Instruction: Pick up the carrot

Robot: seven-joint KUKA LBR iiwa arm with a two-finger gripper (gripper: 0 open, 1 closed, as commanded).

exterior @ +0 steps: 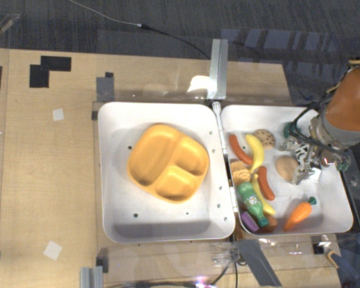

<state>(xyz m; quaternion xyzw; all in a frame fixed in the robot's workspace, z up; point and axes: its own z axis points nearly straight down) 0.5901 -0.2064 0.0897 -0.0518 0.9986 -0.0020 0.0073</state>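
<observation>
**Carrot waiting near the right bin's front wall, arm not yet over it**

I'm taking the carrot (pixel 297 215) as my landmark. It lies on the floor of the right bin (pixel 342 221), tilted, green top pointing up and to the right, orange tip toward the bottle. Just left of the carrot sits the green bottle (pixel 252 204) with a purple piece beside it; further left and behind it run a red sausage (pixel 264 183) and a banana (pixel 256 152). A tan, rounded item (pixel 285 168) lies behind the carrot.

The gripper (pixel 305 161) hangs behind the carrot, near that tan item, well short of the target. I cannot tell how it is set; the view is too cluttered there.

My judgement: I'd bring the wrist forward until centred over the carrot's thick middle, turn it to close across the body, then descend straight. The bin's front wall is close, so clearance matters.

The arm enters from the carrot's right, orange band above the wrist, pointing steeply down.
</observation>
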